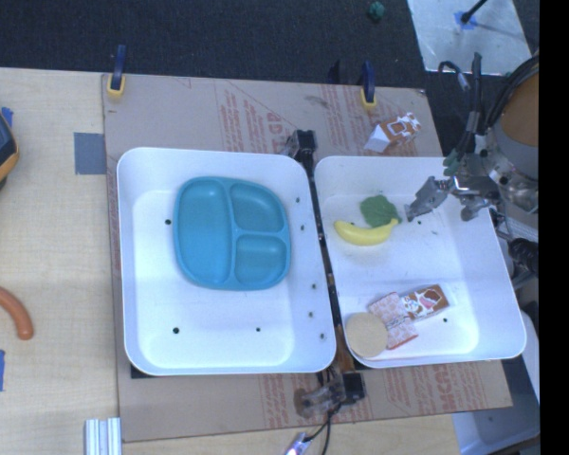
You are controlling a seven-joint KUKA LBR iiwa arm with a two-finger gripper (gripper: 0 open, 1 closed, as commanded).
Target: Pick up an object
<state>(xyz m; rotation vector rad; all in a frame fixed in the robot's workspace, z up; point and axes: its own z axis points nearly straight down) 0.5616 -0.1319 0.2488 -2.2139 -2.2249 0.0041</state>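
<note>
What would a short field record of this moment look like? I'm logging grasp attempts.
left bin: white shallow bin holding a blue plastic divided plate
right bin: white shallow bin holding a yellow toy banana, green leafy toy, red-and-white snack packet, round tan disc
gripper: open, above right bin, right of banana, holding nothing
bench, outside bins: orange toy sausage

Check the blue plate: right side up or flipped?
Right side up. The blue plate lies flat in the left bin, its three compartments facing the camera.
</note>
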